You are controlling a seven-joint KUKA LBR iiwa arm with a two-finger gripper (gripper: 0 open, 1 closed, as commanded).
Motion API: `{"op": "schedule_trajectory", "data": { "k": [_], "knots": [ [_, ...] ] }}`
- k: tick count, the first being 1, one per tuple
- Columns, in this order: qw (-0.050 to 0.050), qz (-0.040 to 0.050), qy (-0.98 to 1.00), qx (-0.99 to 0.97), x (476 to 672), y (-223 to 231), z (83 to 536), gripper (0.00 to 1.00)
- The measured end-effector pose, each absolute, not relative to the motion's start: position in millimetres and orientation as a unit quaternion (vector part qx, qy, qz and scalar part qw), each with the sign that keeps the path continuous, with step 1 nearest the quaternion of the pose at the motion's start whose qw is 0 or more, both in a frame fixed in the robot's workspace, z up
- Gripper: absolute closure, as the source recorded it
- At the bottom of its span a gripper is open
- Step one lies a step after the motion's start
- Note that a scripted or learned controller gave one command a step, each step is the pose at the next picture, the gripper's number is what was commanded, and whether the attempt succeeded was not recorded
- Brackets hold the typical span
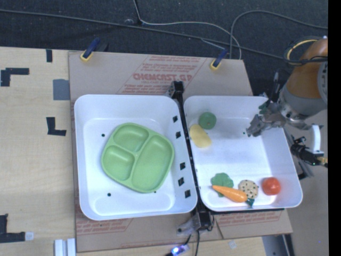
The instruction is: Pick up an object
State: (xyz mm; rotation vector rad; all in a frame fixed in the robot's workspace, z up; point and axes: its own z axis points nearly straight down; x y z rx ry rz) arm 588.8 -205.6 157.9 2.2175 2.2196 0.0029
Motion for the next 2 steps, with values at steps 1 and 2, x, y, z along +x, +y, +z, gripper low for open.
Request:
{"op": "schedule_trajectory", "data": {
  "k": [1, 2],
  "knots": [
    [0.002, 0.0009, 0.708, 0.707, 589.8, -205.5, 210.9, 1.0],
    [-0.001, 0.0001, 0.709, 0.705, 590.9, -144.9, 205.1, 1.0]
  ]
}}
